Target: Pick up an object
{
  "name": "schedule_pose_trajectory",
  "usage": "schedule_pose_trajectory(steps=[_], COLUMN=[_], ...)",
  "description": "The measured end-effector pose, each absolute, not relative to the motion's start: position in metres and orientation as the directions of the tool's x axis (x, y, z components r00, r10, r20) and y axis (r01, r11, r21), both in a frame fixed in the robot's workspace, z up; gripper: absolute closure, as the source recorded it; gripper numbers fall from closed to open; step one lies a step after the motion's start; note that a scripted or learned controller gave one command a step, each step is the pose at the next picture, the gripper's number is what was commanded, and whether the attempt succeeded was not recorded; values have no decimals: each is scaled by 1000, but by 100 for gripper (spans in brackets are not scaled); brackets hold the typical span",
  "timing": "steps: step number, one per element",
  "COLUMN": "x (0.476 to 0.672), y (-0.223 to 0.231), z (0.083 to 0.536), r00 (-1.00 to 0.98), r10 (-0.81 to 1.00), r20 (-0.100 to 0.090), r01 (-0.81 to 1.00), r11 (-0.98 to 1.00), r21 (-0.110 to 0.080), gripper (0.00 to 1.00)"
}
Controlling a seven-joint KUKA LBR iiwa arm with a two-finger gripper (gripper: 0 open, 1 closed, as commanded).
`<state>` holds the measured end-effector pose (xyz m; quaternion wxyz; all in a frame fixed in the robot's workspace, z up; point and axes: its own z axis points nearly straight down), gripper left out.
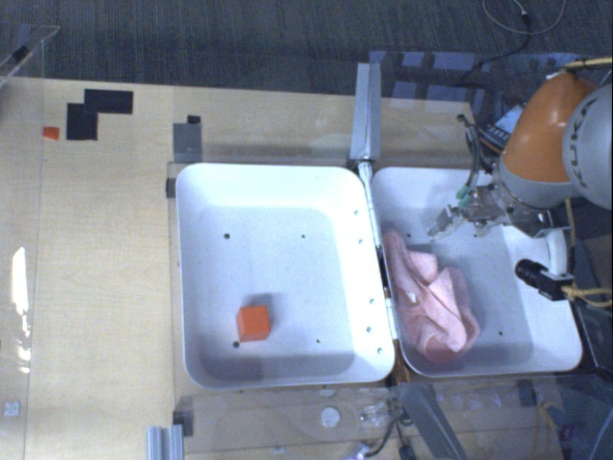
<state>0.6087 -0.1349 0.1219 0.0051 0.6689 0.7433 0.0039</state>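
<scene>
A pink crumpled cloth [436, 300] lies in the right bin [522, 343], against its left wall. A small orange block [254, 322] sits in the left bin [287, 218], near the front left corner. My gripper [458, 217] hangs over the back part of the right bin, just behind and to the right of the cloth's far end. Nothing shows in its grasp. The grey arm with its orange band [541, 142] comes in from the right.
A metal divider [364, 123] runs back from between the two bins. Black and orange markers [91, 113] lie on the wooden bench at the far left. Cables [517, 12] hang behind the right bin.
</scene>
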Motion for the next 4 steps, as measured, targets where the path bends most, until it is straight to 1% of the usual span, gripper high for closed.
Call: schedule_pose_trajectory(steps=[1, 2, 3, 4], x=[572, 625, 586, 590], y=[-96, -87, -85, -83], z=[92, 91, 92, 105], r00=[-199, -42, -322, -325], r10=[980, 999, 947, 946], r20=[-5, -2, -8, -9], r01=[980, 999, 946, 945], r11=[199, 42, 322, 325], r21=[17, 14, 17, 27], gripper=[0, 0, 0, 100])
